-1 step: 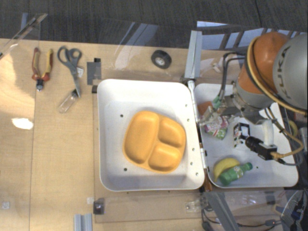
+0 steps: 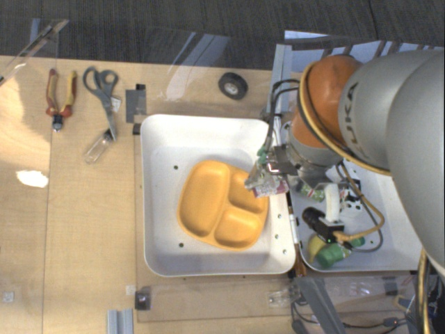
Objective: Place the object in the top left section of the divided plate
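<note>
Wooden counter (image 2: 69, 242) has pliers (image 2: 58, 97) and scissors (image 2: 103, 96) way left of the yellow divided plate (image 2: 215, 204), which sits in the left white bin (image 2: 163, 256). End effector (image 2: 268, 176) hangs over the plate's right edge, grip unclear, honestly can't tell. Green object (image 2: 332, 254) sits in the bin right of the plate.

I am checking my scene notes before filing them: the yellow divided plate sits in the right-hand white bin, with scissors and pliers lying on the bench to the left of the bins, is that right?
Not quite: the camera view shows the yellow divided plate in the left-hand white bin, not the right-hand one. The scissors and pliers do lie on the bench to the left.
</note>
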`<action>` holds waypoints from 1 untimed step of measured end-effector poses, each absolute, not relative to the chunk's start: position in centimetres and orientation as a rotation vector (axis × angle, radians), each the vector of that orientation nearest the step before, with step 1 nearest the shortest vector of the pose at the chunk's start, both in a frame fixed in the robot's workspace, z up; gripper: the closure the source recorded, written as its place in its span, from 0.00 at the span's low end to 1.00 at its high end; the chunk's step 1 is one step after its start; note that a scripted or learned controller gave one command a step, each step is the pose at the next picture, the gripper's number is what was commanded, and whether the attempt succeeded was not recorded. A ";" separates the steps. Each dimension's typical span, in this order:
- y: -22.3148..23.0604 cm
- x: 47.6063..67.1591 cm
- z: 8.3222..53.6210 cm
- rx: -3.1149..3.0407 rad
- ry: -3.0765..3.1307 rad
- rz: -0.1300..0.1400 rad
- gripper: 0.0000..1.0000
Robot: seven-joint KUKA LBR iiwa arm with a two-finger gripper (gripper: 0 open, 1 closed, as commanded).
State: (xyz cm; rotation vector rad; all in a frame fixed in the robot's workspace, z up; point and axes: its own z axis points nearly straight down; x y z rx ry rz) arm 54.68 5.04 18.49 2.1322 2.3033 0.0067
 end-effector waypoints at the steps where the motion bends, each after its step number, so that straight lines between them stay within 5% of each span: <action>1: 5.0 54.7 18.5 2.132 2.303 0.007 0.00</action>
